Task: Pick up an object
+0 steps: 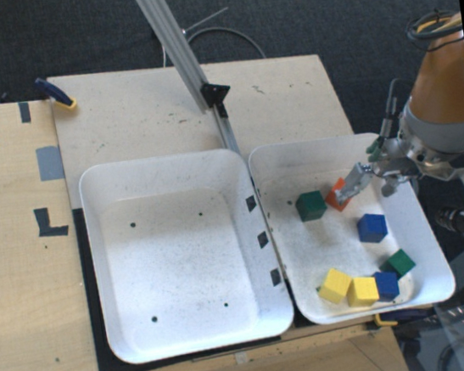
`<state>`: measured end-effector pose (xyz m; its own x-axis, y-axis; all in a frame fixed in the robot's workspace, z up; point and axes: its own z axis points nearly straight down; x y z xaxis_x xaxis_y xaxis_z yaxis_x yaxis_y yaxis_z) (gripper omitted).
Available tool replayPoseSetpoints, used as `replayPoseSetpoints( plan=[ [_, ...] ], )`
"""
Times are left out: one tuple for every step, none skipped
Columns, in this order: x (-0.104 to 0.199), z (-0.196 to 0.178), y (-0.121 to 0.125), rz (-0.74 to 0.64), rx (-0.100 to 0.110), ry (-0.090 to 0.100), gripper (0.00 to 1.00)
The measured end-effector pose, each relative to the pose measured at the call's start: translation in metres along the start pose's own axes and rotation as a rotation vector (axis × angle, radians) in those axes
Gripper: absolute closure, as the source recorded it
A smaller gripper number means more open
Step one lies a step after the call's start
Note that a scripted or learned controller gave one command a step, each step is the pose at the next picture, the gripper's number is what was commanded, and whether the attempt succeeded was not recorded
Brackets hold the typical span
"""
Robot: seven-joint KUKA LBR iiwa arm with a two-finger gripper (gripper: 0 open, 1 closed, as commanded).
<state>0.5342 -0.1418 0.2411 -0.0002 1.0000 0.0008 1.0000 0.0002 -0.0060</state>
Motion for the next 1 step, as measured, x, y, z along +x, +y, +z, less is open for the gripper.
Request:
replayPoseSetpoints(
  plan=[
    [-0.0003,0.0645,-0.0037,0.0,0.003,0.0,0.0]
  ],
)
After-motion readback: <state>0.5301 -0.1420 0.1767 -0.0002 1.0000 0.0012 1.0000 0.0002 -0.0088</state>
